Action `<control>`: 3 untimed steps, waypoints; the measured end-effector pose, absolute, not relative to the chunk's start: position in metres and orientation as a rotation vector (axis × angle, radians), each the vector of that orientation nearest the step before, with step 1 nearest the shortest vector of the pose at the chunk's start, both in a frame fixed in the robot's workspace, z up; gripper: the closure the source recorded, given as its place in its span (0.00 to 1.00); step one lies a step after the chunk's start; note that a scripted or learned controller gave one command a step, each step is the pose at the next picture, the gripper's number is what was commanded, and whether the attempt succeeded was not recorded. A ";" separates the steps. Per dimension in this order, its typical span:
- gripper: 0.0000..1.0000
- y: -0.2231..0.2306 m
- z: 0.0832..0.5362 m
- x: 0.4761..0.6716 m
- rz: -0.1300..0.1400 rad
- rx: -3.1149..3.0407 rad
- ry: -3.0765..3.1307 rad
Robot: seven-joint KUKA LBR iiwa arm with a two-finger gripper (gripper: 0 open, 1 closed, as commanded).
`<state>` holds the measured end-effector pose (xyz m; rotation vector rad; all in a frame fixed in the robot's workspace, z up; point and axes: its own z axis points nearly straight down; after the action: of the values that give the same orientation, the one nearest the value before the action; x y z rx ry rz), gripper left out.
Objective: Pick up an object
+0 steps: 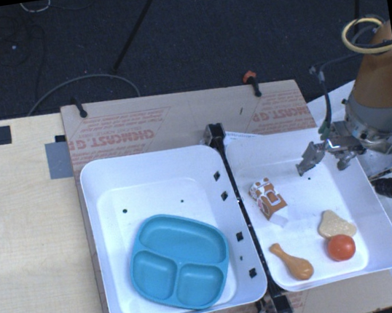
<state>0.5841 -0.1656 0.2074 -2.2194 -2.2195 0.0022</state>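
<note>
Gripper [319, 156]: sits over the upper right part of the right bin, fingers pointing toward the view's left. Whether the fingers are spread or closed cannot be told; nothing is visible between them.
Arm [377, 90]: enters from the view's right, orange band just above the grey wrist, directly right of the gripper.
Right bin [282, 142]: white and shallow; the gripper hangs above its upper right area.
Block [267, 197]: small brown and white piece, below and left of the gripper, near it but apart, lying on the bin floor.
Bread [335, 223]: pale tan piece, straight below the gripper, toward the bin's lower right.
Tomato [342, 247]: red and round, just below the bread and touching it or nearly so; farther below the gripper.
Drumstick [292, 261]: tan, lying at a slant, well below and left of the gripper, near the bin's lower edge.
Left bin [111, 176]: white, well left of the gripper, beside the right bin.
Tray [179, 261]: blue, three compartments, lying in the left bin's lower half, well apart from the gripper.
Bench [24, 238]: light wood, extending left of the bins.
</note>
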 end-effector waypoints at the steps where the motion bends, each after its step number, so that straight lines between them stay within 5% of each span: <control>1: 0.00 -0.166 0.162 0.577 0.006 -2.217 -2.217; 2: 0.00 -0.164 0.098 0.579 0.006 -2.218 -2.215; 3: 0.00 -0.163 0.087 0.578 0.004 -2.221 -2.215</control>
<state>0.5781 -0.1630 0.0867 -2.2213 -2.2152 0.0039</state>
